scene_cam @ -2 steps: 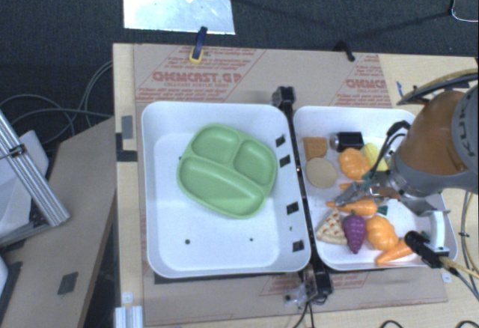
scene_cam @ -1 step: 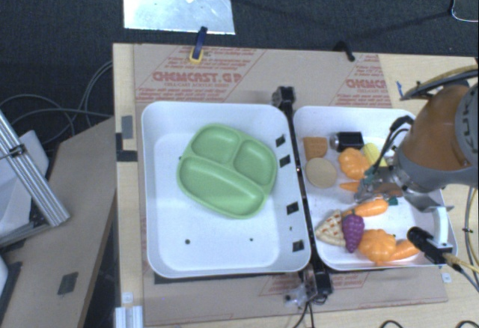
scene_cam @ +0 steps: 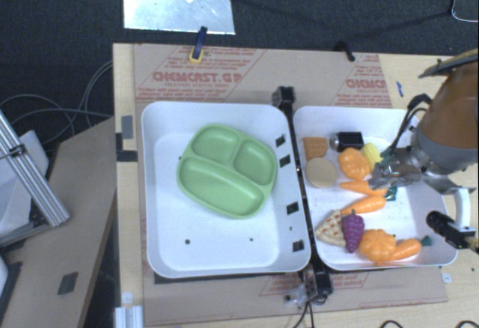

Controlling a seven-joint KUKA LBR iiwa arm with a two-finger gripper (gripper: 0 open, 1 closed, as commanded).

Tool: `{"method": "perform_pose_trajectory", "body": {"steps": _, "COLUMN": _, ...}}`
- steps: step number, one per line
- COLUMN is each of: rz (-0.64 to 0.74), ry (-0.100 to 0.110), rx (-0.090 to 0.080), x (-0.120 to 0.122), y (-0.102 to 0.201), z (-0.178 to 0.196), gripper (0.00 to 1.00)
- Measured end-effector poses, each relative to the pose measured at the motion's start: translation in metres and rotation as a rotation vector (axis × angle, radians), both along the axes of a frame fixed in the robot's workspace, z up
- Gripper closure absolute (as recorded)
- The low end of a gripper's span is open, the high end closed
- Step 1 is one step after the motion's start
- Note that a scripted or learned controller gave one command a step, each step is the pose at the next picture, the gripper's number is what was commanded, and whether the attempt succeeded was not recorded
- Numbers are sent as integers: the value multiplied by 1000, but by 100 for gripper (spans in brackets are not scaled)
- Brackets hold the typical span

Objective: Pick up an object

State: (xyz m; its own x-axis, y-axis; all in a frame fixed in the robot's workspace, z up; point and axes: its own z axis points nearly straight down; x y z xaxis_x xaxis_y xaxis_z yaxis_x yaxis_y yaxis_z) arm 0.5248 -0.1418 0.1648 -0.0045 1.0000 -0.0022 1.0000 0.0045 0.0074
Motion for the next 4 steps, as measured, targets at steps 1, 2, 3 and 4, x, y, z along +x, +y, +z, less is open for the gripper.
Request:
{"method": "perform_pose_trajectory", "body": {"steps": 1, "rz": 0, "ry": -1, "rx": 0, "x": 2, "y": 0, "z": 54, "gripper": 100}}
{"method": "perform_pose_trajectory", "body": {"steps": 2, "rz": 4, "ry": 3, "rx": 2, "x": 24, "y": 44, "z": 67, "gripper": 100}}
{"method": "perform_pose_trajectory", "body": {"steps": 3, "rz": 4, "ry": 5, "rx": 3, "x": 30, "y": 82, "z": 68, "gripper": 100}}
{"method": "perform_pose_trajectory", "body": {"steps": 4, "rz": -4, "ry": 7, "rx": 1, "x": 30, "y": 72, "z": 51, "gripper": 100}}
